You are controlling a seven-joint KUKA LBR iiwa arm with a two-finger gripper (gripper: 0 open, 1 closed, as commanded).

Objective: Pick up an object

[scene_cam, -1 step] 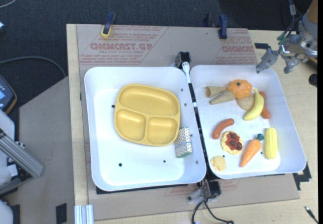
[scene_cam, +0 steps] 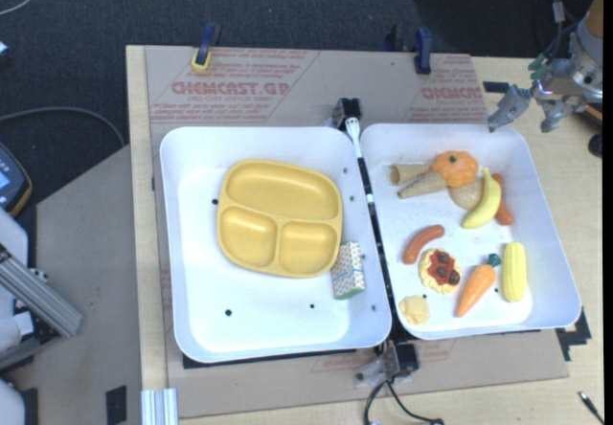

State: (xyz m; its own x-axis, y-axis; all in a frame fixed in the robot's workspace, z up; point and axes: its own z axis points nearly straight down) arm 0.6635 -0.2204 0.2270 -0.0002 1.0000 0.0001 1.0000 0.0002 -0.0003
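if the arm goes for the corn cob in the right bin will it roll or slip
The corn cob looks rounded and elongated, so a sideways push would probably roll it. It appears to be smooth toy plastic, likely light and stiff, possibly slippery. The carrot lying beside it may get nudged.

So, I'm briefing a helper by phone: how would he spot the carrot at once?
Look in the right-hand white bin, the one full of toy food. Near its front edge lies the carrot, beside the corn cob. It alone is a tapering orange cone with a green tip.
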